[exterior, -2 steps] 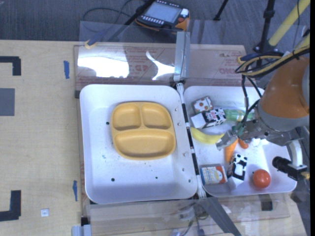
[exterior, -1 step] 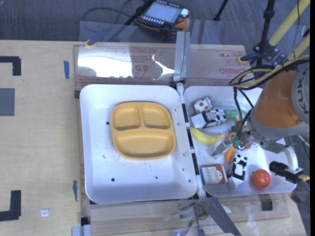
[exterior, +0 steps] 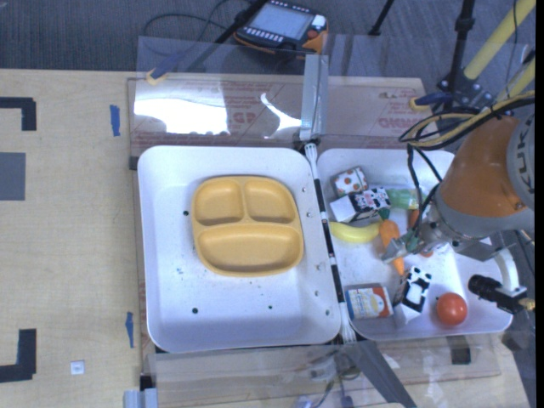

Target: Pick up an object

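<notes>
I hold the pincer (exterior: pixel 415 243) low over the carrot (exterior: pixel 389 232) mid right bin (exterior: pixel 476 317); finger state: cannot tell. Centre on the carrot, clear of the banana (exterior: pixel 353 232), before closing.

One fixed camera looks down (at a slant) on both bins (exterior: pixel 170 313).

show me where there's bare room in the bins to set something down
Bare floor rings the yellow divided plate in the left bin, widest along its front edge. The right bin is crowded: banana, cartons, tomato and the hand fill it.
</notes>
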